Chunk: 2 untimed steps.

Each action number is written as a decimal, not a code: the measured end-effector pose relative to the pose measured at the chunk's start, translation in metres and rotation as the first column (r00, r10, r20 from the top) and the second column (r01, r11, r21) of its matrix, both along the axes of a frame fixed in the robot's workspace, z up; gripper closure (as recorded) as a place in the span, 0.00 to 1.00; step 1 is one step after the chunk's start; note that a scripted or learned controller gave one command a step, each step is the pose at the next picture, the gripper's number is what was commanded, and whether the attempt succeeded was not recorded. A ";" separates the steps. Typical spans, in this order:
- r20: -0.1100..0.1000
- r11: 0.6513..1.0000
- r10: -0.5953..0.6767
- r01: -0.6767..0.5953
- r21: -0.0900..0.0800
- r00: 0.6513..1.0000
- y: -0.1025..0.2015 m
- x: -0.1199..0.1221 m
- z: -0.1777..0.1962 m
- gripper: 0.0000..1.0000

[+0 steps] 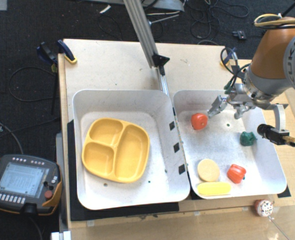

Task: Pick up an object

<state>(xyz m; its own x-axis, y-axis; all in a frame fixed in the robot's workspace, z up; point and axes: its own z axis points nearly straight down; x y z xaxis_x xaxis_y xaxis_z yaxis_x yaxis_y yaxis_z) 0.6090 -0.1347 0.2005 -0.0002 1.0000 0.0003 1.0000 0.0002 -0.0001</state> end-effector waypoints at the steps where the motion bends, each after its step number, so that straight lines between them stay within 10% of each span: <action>1: 0.002 1.000 0.002 -0.002 0.000 1.000 0.000 0.001 0.010 1.00; 2: 0.001 1.000 0.008 -0.008 0.001 1.000 0.056 0.029 -0.006 1.00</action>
<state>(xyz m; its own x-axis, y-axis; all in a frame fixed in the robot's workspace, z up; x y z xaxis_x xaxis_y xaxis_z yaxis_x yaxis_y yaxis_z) 0.6383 -0.0784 0.1943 -0.0086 1.0000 0.0015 1.0000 0.0086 0.0013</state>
